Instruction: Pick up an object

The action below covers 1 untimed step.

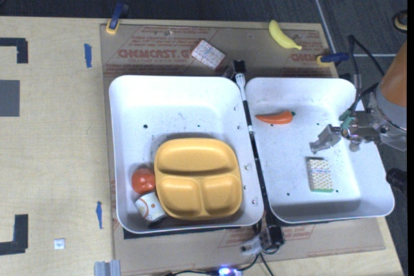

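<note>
Sponge [320,174], flat and probably light and squashy, lies in the right bin [369,207] just below the gripper [325,139], whose 2 fingers look spread with nothing between them, so a pinch across its short sides seems the best hold.

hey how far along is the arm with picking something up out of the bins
Done: nothing looks lifted. The carrot and the sponge lie on the floor of the right bin, and the yellow tray sits in the left bin. In hand: the gripper hovers above the sponge. Left: descending, grasping and lifting.
</note>
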Each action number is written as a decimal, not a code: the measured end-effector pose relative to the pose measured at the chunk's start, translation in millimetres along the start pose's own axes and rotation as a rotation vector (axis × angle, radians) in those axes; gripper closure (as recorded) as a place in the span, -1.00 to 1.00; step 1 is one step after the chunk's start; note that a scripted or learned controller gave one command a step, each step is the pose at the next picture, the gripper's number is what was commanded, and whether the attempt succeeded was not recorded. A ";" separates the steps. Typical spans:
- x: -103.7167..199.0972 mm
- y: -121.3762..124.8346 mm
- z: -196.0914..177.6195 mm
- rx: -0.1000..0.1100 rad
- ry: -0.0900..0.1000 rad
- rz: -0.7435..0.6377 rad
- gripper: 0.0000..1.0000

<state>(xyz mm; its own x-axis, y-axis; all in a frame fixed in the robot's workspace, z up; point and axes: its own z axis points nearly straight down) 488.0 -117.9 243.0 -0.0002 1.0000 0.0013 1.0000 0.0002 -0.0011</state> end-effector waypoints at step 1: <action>-5.9 -4.9 150.1 -0.016 -0.008 0.002 -1.00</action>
<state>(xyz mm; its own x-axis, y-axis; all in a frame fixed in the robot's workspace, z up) 483.0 -123.6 92.9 0.0017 1.0000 -0.0064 0.9999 -0.0016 0.0147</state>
